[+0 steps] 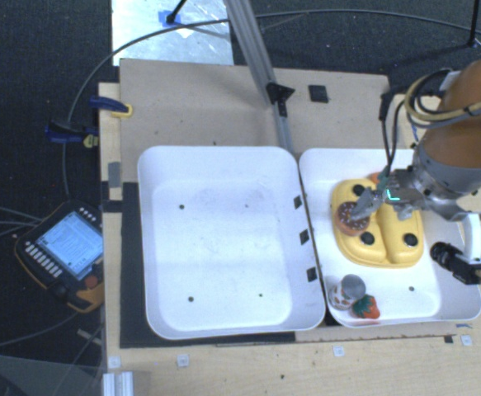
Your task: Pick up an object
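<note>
The arm [463, 130] leans in from the right, grey with its orange band bulging above the wrist, and its gripper [386, 203] hangs low over the right bin [446, 304]. Right under the gripper lies a big yellow toy [380, 242], a flat, rounded slab with dark round spots on it, sitting in the middle of that bin. On the toy's left edge, just beside the gripper, rests a small brown ring [354, 214] that looks like a speckled doughnut. The gripper's tip is down at the top of the toy, close to the ring, but from here I cannot tell whether the jaws are spread or closed, or whether they have hold of anything. Toward the near left corner of the same bin, well clear of the yellow toy, a small grey ball [352, 286] sits touching a little red and green thing [366, 306]. The left bin [153, 246] lies flush alongside. Off the bench, to the left of that bin, a handheld control pad [64, 247] with a lit screen lies on the dark floor among cables.
</note>
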You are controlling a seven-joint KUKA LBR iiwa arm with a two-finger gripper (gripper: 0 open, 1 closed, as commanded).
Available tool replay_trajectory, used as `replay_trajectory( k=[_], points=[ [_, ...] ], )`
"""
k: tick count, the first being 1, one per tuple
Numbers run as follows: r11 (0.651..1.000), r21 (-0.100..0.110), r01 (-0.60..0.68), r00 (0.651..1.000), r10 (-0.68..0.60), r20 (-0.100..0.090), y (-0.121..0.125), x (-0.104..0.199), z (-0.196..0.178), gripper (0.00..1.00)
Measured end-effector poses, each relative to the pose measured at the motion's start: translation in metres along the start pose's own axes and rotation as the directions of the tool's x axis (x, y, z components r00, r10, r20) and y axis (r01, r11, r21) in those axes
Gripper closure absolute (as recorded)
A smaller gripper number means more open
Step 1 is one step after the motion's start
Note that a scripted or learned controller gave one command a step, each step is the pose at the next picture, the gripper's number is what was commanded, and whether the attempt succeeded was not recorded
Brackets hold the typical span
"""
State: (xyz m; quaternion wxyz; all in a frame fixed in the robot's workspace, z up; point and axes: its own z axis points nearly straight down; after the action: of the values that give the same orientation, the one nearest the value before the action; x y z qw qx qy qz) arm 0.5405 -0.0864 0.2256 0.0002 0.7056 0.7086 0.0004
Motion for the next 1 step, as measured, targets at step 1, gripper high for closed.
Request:
replay_trajectory(
  k=[1],
  points=[
    [1.000,-0.001,0.000,1.000,0.000,0.000,0.0002,0.0000,-0.0004,0.00]
  ],
)
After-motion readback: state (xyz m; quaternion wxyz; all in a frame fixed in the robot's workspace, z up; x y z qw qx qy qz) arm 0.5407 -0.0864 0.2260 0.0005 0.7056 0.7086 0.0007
